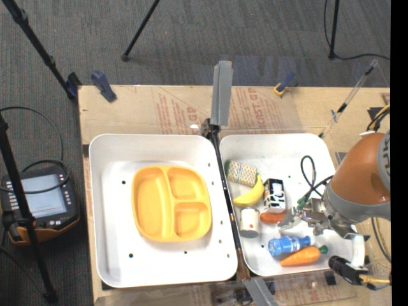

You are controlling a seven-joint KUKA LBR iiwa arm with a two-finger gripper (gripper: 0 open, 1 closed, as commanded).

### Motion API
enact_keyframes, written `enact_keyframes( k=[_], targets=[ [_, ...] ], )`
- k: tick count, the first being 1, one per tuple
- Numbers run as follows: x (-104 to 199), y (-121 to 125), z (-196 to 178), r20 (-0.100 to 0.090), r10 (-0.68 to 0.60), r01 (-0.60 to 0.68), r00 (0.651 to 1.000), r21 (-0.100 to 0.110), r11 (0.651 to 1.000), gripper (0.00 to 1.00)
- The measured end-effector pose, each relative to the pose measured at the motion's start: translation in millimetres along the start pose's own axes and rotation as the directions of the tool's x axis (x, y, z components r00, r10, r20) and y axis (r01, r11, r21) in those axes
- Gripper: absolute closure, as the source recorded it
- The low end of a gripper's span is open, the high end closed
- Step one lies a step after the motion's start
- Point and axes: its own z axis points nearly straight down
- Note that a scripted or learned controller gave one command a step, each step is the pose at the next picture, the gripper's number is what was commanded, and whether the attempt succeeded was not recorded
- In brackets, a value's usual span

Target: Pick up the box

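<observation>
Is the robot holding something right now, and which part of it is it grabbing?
It cannot be told. The gripper sits low in the right bin, beside the black-and-white box and above the blue bottle, but nothing shows clearly between its tips.

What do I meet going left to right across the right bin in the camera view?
White cup → banana → black-and-white box → blue bottle → carrot → gripper, arm behind it.
</observation>
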Motion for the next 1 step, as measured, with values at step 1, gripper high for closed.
enact_keyframes(
  k=[1],
  targets=[
    [81.4, 15.7, -21.7, 0.001, 0.363, -0.363, 0.932, 0.0, 0.932, 0.0]
  ],
)
